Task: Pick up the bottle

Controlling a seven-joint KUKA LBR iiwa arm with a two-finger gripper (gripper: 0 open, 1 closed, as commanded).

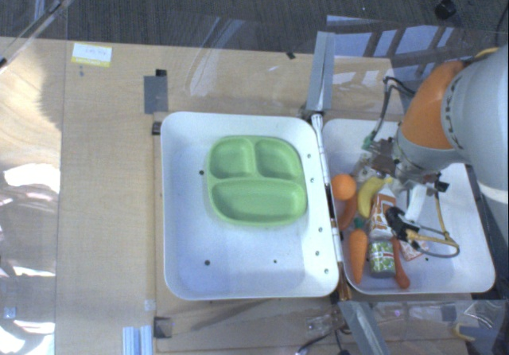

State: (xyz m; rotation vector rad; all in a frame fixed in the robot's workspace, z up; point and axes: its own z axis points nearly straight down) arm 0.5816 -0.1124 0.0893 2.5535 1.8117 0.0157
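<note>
**Caller:** While your arm [469,107] reaches in from three o'clock, look at the right bin [469,262]: the end effector [398,174] hangs over its left half, low among the clutter there.

**Spotter:** Are its fingers apart or together?

**Caller:** You cannot tell from this angle. The wrist and the orange band [429,111] cover them, so I won't call it either way.

**Spotter:** Where's your bottle?

**Caller:** Your bottle [382,238] lies on its side in that same right bin, at about six o'clock from the end effector and just beside it. It has a reddish label and a green lower part pointing toward the bin's near edge. Whether anything touches it, I can't say.

**Spotter:** What's crowding it?

**Caller:** An orange ball [343,187] at ten o'clock from the bottle, a yellow banana [367,196] between the ball and the end effector, and a carrot [357,254] right alongside the bottle at nine o'clock. A loop of cable [433,242] trails at three o'clock of the bottle.

**Spotter:** And the left bin?

**Caller:** Your left bin [238,266] carries a green divided plate [256,181], sitting toward twelve o'clock of its floor. Both bins rest side by side on the wooden worktop [103,210], touching along the middle.
</note>
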